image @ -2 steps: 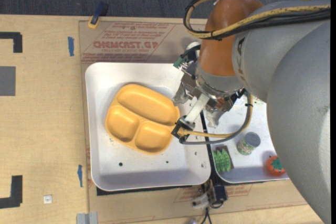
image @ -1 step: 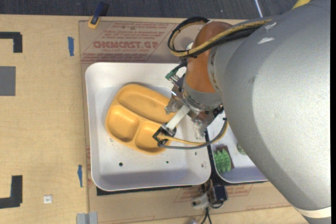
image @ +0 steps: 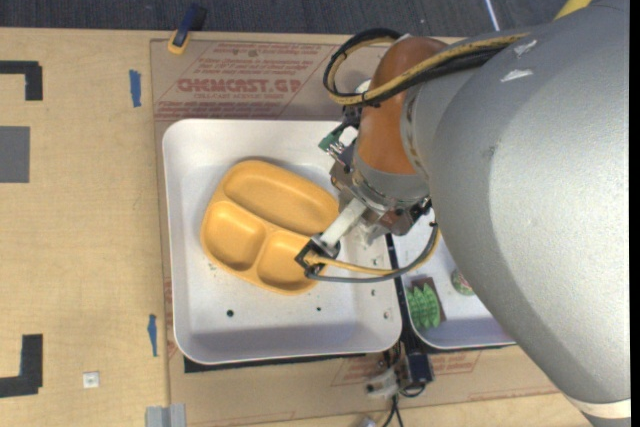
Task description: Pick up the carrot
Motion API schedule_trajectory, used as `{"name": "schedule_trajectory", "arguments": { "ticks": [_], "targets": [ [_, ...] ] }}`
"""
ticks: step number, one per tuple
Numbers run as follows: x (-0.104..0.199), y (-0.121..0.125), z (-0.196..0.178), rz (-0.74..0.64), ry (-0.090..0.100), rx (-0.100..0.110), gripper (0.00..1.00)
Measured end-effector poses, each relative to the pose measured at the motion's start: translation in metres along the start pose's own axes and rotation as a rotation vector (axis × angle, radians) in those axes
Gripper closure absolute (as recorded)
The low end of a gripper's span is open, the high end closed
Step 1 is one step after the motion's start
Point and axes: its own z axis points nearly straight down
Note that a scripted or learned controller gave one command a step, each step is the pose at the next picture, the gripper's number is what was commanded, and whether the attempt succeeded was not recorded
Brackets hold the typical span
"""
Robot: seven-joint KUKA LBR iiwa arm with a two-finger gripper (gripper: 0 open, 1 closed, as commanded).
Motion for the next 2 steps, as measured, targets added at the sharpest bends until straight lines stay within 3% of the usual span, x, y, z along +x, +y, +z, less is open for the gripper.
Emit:
{"name": "schedule_trajectory", "arguments": {
  "ticks": [1, 2],
  "targets": [
    [-0.02, -0.015, -0.096, 0.055, -0.004, -0.001, 1.0],
    [-0.078, -0.007, -0.118, 0.312, -0.007, 0.001, 1.0]
  ]
}}
